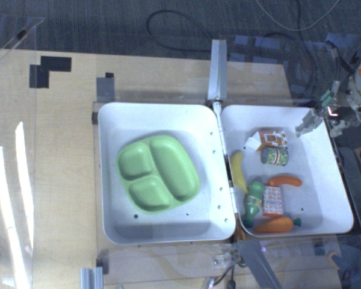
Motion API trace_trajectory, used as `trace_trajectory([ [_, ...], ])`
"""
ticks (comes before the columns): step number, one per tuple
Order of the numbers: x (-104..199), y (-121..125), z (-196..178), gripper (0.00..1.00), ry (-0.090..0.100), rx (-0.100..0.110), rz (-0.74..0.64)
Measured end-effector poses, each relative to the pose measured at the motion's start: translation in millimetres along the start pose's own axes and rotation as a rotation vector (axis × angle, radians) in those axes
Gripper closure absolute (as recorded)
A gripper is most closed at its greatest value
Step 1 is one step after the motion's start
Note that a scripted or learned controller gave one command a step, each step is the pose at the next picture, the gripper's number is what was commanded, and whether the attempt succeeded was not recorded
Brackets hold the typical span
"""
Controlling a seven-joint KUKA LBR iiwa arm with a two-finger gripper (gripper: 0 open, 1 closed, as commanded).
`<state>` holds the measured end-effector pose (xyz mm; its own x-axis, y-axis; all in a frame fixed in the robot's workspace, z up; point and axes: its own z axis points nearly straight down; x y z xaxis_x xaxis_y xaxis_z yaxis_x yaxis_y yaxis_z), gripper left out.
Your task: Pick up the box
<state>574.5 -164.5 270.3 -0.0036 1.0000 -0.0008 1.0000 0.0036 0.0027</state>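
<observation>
Gripper point(307, 123): we cannot tell its opening, nothing visibly held, at right bin point(343, 191) far rim | box point(272, 201): flat among toy food, near front | handling: we judge it light, stiff; grasp across narrow sides.

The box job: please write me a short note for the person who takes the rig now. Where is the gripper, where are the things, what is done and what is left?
Gripper: over the far right edge of the right bin, holding nothing; I cannot tell how the jaws stand.
Box: lies flat in the right bin's near half, between the green bottle and bare bin floor, a carrot just below it.
A second carton lies at the far end, above a small can.
Left bin: holds the green divided plate.
Done: nothing yet. Left: reach the box, grip it, lift it.
</observation>
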Motion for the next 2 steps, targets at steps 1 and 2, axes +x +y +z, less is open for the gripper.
trace_trajectory([
  [1,30,-51,104,0.00,0.000,0.000,0.019],
  [2,60,-86,181,0.00,0.000,-0.003,0.107],
])
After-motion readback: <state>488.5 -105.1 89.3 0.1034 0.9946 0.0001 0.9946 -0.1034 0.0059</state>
